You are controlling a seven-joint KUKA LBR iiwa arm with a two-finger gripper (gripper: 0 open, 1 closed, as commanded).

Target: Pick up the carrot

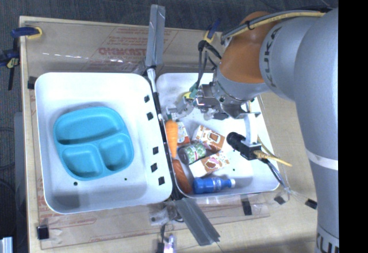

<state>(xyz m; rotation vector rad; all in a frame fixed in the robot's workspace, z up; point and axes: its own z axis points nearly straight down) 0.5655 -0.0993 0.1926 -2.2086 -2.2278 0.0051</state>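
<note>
Carrot (171,138) lies ungrasped against the right bin's (265,180) left wall. Tool (198,103) hovers nearby; its opening cannot be told.

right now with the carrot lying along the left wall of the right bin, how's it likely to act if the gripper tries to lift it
The carrot looks smooth and tapered, so it probably stays stiff but may slip or roll between fingers. It lies tight against the right bin wall, with a can and packets crowding it, so one finger likely lacks room. The gripper hangs just above its top end.
</note>
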